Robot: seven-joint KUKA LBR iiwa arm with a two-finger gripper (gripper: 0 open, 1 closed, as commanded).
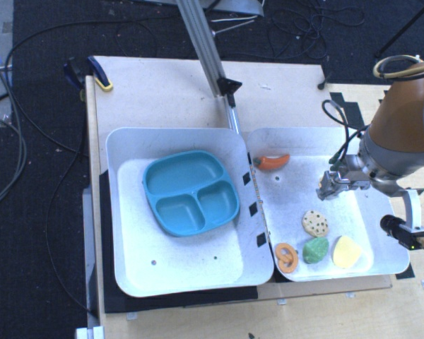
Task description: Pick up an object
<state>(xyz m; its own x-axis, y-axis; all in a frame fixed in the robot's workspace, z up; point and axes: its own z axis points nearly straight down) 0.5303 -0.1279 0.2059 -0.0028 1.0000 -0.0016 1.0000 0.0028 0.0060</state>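
Overhead, the camera view looks down at a slant on a pale surface point(283, 83) that bears two shallow white bins side by side. In the left bin point(127, 154) lies a blue divided plate point(191, 193) with three compartments, set at a slight turn and resting near the middle of the bin floor. In the right bin point(381, 260) several small toy foods are scattered: an orange carrot-like piece point(272, 162) lies close to the far left corner, just beside the wall shared with the left bin; a round speckled cookie point(314, 223) sits nearer the front; a green leafy piece point(315, 250) lies just in front of the cookie; an orange pretzel-shaped piece point(286, 257) rests to its left, against the front left corner; and a yellow wedge point(346, 251) lies to the right of the green piece. The grey arm point(403, 129) with its orange section reaches in from the right, and its hand point(328, 188) hangs over the middle of the right bin, above and apart from the cookie, with nothing visible between its fingers; whether the fingers are spread or pressed together cannot be told at this angle. A slanted metal pole point(201, 37) crosses the far side of the surface, and black cables point(28, 119) trail over the dark floor to the left.
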